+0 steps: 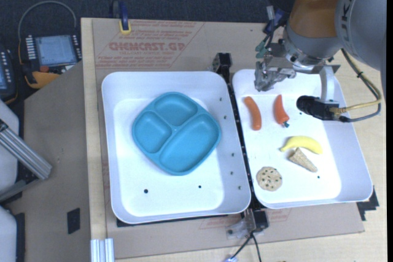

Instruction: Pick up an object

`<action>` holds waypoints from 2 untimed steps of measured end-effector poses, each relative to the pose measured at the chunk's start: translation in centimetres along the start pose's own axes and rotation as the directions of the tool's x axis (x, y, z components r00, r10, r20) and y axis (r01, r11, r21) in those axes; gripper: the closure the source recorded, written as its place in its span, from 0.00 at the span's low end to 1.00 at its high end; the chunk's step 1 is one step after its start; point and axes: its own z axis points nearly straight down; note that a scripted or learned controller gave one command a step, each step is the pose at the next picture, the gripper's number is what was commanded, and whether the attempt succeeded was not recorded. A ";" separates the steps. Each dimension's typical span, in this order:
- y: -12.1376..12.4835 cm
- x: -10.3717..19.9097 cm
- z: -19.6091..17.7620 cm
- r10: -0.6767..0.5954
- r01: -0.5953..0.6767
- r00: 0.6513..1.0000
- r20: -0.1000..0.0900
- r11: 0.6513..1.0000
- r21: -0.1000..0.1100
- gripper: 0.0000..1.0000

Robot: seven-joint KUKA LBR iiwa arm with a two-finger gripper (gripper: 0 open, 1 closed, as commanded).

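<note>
The right bin holds several small items. An orange sausage and a red-orange carrot lie side by side near its far end. A yellow banana, a pale wedge and a round cookie lie toward the front. My gripper hangs over the bin's far left corner, just beyond the sausage and carrot, with nothing visibly held. The grey arm with its orange band reaches in from the upper right.
The left bin holds a blue divided plate. A black fitting with a yellow cable juts out beside the carrot. Black clamps sit between the bins at the far and near ends.
</note>
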 end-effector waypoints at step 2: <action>0.9 11.0 2.3 0.000 0.000 1.000 -0.001 1.000 0.003 1.00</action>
